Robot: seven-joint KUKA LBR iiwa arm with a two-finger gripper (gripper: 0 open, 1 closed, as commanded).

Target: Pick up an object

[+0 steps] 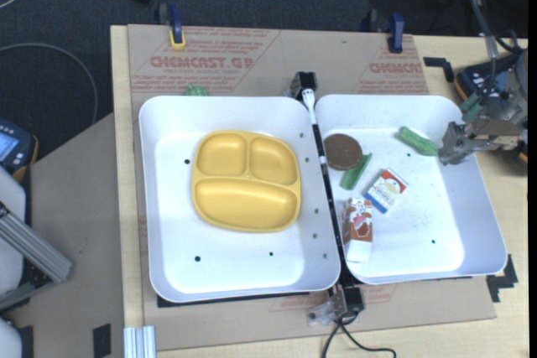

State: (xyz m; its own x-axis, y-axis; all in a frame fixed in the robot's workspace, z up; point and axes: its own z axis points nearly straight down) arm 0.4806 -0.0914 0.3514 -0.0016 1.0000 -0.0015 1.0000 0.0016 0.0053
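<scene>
The right bin [470, 222] has five small things in it: a round brown disc [342, 150], a green stick [356, 171] just beside it, a green piece [417, 141] near the far right edge, a small blue and white box [385, 190], and a red and white packet [359, 226] by the left wall. The gripper [454, 148] hangs at the bin's right edge, near the green piece. I cannot tell its grip. The left bin [168, 205] holds a yellow tray [247, 180] with three sections. Both bins sit on the tabletop [252, 54].
</scene>
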